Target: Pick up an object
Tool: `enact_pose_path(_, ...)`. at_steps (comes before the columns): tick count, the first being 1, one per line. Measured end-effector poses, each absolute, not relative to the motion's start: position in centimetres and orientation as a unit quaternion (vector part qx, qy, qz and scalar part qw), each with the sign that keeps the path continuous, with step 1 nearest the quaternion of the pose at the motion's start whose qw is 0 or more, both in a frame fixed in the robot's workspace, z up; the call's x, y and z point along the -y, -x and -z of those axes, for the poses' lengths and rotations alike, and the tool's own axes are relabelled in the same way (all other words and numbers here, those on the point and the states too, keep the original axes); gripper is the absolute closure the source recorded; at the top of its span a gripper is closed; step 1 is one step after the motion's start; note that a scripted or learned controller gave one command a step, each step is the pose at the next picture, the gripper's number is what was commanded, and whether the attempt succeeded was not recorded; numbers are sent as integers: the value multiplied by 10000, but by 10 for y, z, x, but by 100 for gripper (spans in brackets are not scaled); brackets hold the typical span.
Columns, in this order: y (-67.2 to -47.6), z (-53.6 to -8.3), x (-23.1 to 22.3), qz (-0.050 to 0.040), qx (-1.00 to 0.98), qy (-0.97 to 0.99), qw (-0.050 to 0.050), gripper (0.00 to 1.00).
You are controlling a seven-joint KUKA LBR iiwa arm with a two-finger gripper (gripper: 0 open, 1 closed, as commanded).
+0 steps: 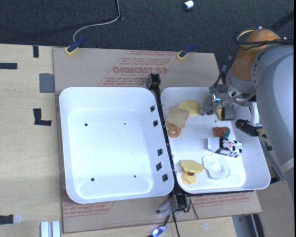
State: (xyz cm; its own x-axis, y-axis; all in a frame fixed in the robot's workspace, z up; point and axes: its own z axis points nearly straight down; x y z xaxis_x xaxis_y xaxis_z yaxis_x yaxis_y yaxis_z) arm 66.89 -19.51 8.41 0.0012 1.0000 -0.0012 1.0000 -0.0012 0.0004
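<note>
Taking the black divider between the two bins as the landmark and working from the near rim of the right bin toward the far one: closest to the camera, just right of the divider's near end, lies a yellow food toy, and touching it on the side away from the divider is a round white piece. A little farther back, well away from the divider, sit a small black-and-white toy and, just behind it, a small red-orange piece. Farther still, pressed close against the divider near its middle, is a tan bread-like slice with a small ring-shaped piece at its near edge; a pale yellow slice lies just beyond it, slightly farther from the divider.

The gripper is at the far end of this run, low over the right bin's far part, well off from the divider. Whether it is spread or closed cannot be made out from this angle, and nothing can be seen held in it.

The relation that counts: the pale yellow slice is the nearest candidate, lying just beside the gripper on its divider side, with its long axis running roughly across the bin toward the divider. My judgement is that a short shift toward the divider would put the gripper over it.
</note>
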Motion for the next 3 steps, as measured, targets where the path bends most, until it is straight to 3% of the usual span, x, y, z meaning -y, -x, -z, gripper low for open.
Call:
enact_pose_path(1,-668,-84,141,7,-7085,-7057,-2,100)
enact_pose_path(2,-668,-84,143,11,-7076,-7066,1,0)
enact_pose_path(3,-585,-86,185,13,-7055,-7087,-1,0)
